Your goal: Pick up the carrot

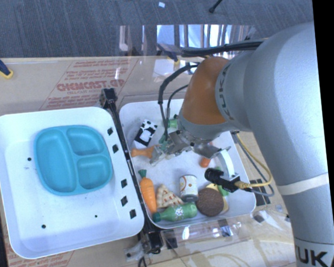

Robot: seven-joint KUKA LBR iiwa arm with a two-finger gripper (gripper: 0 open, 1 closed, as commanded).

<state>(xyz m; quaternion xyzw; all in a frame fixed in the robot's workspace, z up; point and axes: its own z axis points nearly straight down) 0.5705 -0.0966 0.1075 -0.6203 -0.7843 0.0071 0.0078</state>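
The carrot [148, 194] is orange with a small green top. It lies lengthwise against the left wall of the right bin [240, 206], towards the front. My gripper [164, 149] hangs low over the middle of that bin, behind the carrot and a little to its right, apart from it. A small orange piece [141, 152] lies just left of the gripper tip. The wrist and its orange band [206, 100] hide the back right part of the bin.
Around the carrot lie a pizza slice [168, 197], a green bottle [176, 213], a small can [188, 186], a brown round piece [209, 202] and a black-and-white toy [146, 132]. The left bin [14, 191] holds a blue divided plate [73, 158].
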